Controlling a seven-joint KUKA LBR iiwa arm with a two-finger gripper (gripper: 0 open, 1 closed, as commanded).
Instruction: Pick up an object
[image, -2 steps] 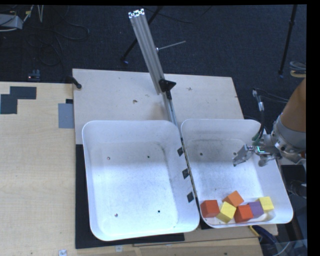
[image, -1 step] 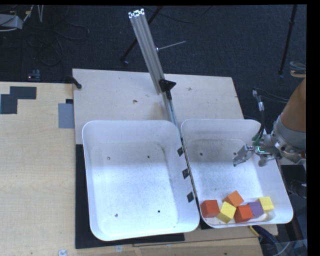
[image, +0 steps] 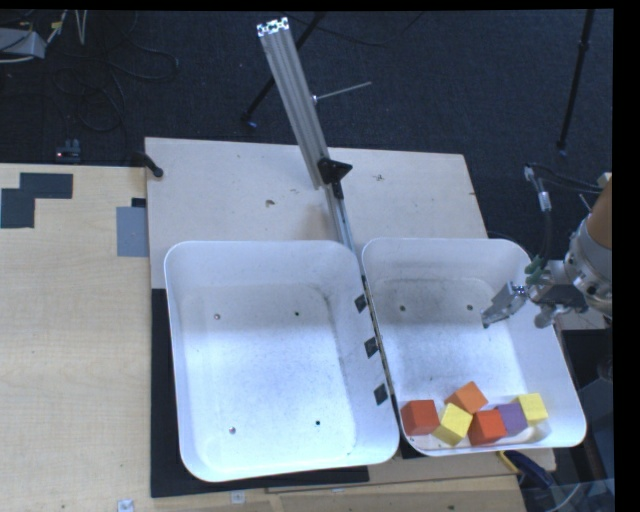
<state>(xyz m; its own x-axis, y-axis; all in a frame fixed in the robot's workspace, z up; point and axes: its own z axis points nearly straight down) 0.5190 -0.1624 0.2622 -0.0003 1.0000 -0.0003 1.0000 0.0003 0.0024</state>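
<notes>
My jaws (image: 516, 304) hang over the right bin (image: 440, 270)'s far right rim; I cannot tell their state. Blocks (image: 475, 412) cluster at that bin's near edge, well apart from them.

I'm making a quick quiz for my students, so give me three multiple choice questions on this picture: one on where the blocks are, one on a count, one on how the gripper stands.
1. Where do the blocks lie?
A. near corner of the right bin
B. middle of the left bin
C. on the bench outside the bins

2. How many yellow blocks are there?
A. none
B. two
C. five

3. Where is the gripper?
A. pressed on the blocks
B. over the left bin
C. by the right bin's right rim, apart from the blocks

Answers: 1 A, they cluster at the right bin's near edge. 2 B, one yellow block in front, another at the right end. 3 C, it hangs clear of the cluster.
</notes>
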